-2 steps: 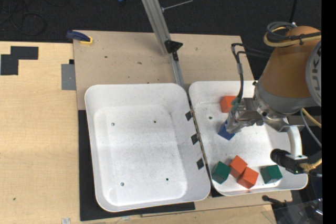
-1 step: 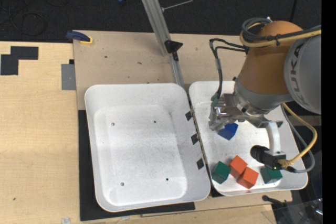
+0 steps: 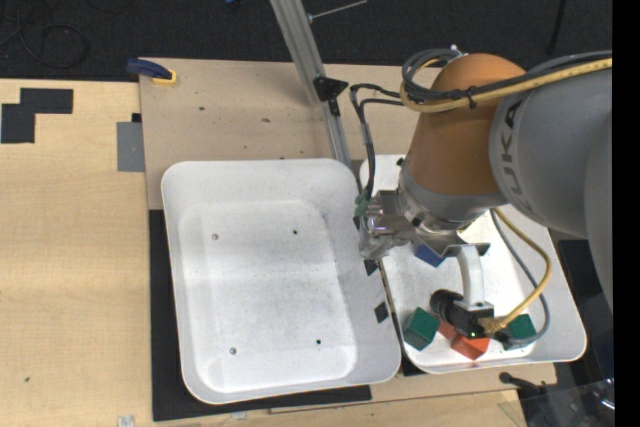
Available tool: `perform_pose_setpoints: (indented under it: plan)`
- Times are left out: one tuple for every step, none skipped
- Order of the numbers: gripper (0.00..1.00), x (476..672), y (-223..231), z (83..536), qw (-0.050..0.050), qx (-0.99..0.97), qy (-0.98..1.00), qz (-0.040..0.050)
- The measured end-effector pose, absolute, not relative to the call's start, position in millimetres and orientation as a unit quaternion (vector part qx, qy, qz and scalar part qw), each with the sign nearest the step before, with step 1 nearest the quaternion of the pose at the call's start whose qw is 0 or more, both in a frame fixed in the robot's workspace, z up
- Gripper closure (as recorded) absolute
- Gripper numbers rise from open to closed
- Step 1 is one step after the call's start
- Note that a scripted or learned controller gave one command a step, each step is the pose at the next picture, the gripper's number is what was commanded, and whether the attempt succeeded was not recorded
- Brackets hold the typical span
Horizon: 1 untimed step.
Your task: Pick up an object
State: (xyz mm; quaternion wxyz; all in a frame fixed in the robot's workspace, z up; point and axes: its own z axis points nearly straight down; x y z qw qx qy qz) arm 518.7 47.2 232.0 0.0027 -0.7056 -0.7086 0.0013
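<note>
My gripper hangs low over the left part of the right bin, largely hidden under the grey wrist and its orange band. Just below the wrist a small blue object peeks out; whether it sits between the fingers cannot be told. A green block lies near the bin's front left corner. A red object rests beside it at the front edge. A green and yellow piece lies to the right of that.
The left bin sits beside the right one, their rims nearly touching. A slanted aluminium bar rises from between the bins toward the back. A blue and yellow clamp lies at the bench's far left corner.
</note>
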Motion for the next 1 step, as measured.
perform_pose_setpoints:
  plan:
    - [1.00,522.2,95.9,220.5,0.002,-0.706,-0.708,0.0015]
